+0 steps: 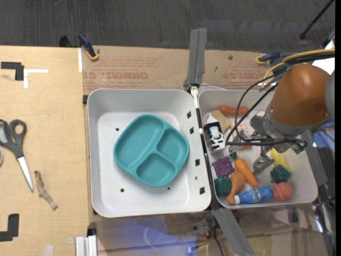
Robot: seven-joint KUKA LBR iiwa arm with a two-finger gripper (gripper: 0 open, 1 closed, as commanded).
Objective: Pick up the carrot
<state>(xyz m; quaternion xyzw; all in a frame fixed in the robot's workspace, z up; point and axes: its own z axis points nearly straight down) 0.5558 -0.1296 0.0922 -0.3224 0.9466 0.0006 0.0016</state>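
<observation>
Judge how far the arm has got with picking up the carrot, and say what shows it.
Done: the arm has reached over the right bin, with the hand low among the toys. In hand: the hand sits just right of the carrot, which lies on the bin floor by the purple toy. Left: closing on the carrot and lifting it.

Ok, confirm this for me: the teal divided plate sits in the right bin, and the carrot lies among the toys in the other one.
Not right. The camera view shows the teal divided plate in the left bin. The carrot lies among the toys in the right bin.
</observation>
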